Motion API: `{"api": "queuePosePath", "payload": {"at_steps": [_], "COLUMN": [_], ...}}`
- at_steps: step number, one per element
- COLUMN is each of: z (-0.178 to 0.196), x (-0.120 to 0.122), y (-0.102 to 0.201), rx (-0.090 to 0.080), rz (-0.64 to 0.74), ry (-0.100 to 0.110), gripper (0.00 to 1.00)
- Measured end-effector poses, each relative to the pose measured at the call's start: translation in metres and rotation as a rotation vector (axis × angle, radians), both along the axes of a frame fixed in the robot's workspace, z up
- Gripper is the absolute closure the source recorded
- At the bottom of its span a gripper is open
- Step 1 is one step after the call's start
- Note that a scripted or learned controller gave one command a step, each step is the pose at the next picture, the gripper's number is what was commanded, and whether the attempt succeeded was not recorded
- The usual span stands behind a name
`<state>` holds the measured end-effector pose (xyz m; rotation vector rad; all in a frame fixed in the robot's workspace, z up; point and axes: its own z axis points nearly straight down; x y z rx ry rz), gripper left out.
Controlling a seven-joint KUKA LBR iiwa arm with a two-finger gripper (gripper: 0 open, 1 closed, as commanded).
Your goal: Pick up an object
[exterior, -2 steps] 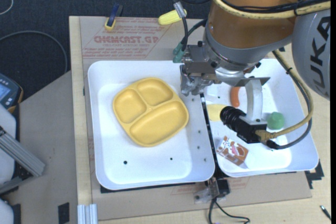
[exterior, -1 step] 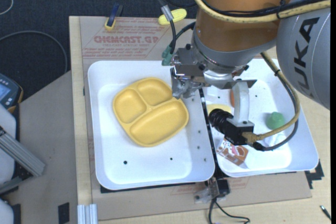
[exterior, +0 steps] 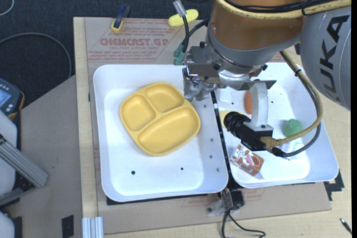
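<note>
A yellow divided plate (exterior: 160, 118) lies in the left bin (exterior: 111, 136), tilted a little toward the middle. In the right bin (exterior: 312, 167) I see an orange piece (exterior: 248, 101), a green lump (exterior: 291, 127) and a small red-and-white packet (exterior: 247, 159). My gripper (exterior: 193, 85) hangs low over the strip between the two bins, just beside the plate's upper right rim. The bulky arm above hides much of it and the back of the right bin. Nothing is visibly held.
A black unit with a yellow cable (exterior: 241, 126) hangs off the wrist over the right bin. A blue clip (exterior: 119, 18) and a yellow clip (exterior: 182, 18) lie on the board behind the bins. The left bin's front half is bare white floor.
</note>
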<state>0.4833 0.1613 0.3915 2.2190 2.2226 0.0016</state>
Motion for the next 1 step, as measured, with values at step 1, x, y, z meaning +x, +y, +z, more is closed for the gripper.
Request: {"api": "queuePosePath", "payload": {"at_steps": [1], "z": [0.0101], "x": [0.0004], "y": [0.0006], "rx": [0.000], "rz": [0.001], "ry": [-0.002], "gripper": [1.00]}}
